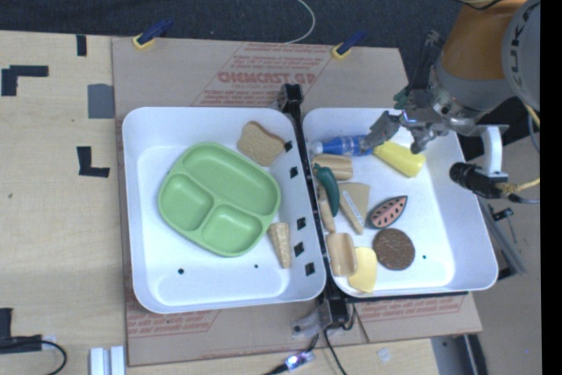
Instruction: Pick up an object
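My gripper (pixel 399 134) hangs over the back of the right bin (pixel 465 224), fingers spread open with nothing between them. A yellow block (pixel 400 160) lies just in front of the fingertips, close below them. To its left a blue bottle (pixel 341 145) lies against the divider. A green bean-shaped piece (pixel 327 182), a pale cracker (pixel 356 203), a speckled pink leaf shape (pixel 387 211), a brown round cookie (pixel 395 248) and a yellow piece (pixel 363 269) are spread along the bin's left half.
The left bin (pixel 140 189) holds a green divided plate (pixel 219 199), a bread slice (pixel 262 143) and a tan wedge (pixel 281 243). The arm's orange band (pixel 479 31) rises at the right. The right half of the right bin's floor (pixel 448 233) is bare.
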`<state>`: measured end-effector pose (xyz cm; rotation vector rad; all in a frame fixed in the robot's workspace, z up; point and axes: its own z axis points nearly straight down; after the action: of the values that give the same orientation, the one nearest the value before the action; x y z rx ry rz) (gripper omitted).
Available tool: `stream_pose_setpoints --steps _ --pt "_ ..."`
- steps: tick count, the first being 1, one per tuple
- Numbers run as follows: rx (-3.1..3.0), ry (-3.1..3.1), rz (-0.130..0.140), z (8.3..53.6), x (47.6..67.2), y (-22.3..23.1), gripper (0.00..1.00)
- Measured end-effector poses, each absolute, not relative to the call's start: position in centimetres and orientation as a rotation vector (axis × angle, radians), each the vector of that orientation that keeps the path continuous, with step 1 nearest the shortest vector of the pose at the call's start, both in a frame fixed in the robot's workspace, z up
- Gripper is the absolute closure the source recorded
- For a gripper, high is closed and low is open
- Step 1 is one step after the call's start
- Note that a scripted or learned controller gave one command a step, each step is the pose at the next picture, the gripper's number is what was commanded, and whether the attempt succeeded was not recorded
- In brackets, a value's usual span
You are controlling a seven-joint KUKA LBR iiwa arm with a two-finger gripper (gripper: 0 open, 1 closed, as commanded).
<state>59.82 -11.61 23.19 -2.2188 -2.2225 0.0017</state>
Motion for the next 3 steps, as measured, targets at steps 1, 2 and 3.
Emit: stream_pose_setpoints --steps 1,2,3 --pt "-2.205 -2.222 0.008 18.1 53.6 -2.8 0.0" --pt "-2.209 -2.234 -0.007 28.9 48.2 6.0 0.0" --pt "-2.214 -2.224 0.006 29.3 48.3 5.5 1.0"
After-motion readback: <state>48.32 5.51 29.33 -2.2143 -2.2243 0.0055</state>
